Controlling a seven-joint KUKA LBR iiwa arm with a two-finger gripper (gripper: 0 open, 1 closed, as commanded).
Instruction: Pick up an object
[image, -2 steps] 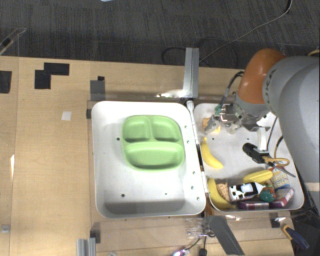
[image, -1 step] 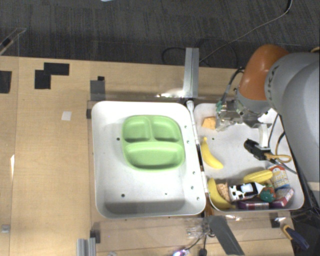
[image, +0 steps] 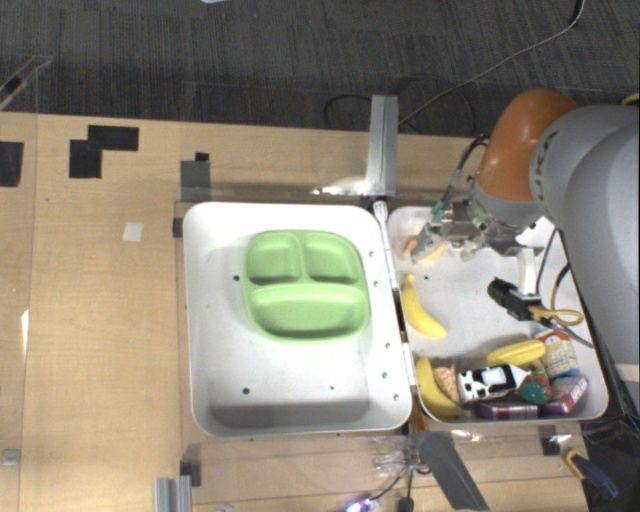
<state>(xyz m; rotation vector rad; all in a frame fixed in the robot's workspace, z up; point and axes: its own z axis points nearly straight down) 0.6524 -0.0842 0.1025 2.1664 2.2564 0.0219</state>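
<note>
Two white bins on bench: left bin (image: 205, 330) holds green divided tray (image: 303, 282); right bin (image: 480, 300) holds banana (image: 420, 310), clutter at near end. Gripper (image: 455, 232) low over right bin's far corner; grip state cannot tell. Nothing visibly lifted; pick judged not yet done.

Pale green three-compartment plastic tray (image: 304, 283) in the white left bin (image: 215, 400), well left of the grey metal gripper (image: 452, 232). Yellow bananas (image: 422, 311) below it. Black-and-white patterned toy (image: 492, 379), red-capped bottle (image: 558, 354), purple marker (image: 508, 409) lower still. Orange band (image: 518, 140) just above-right.
</note>
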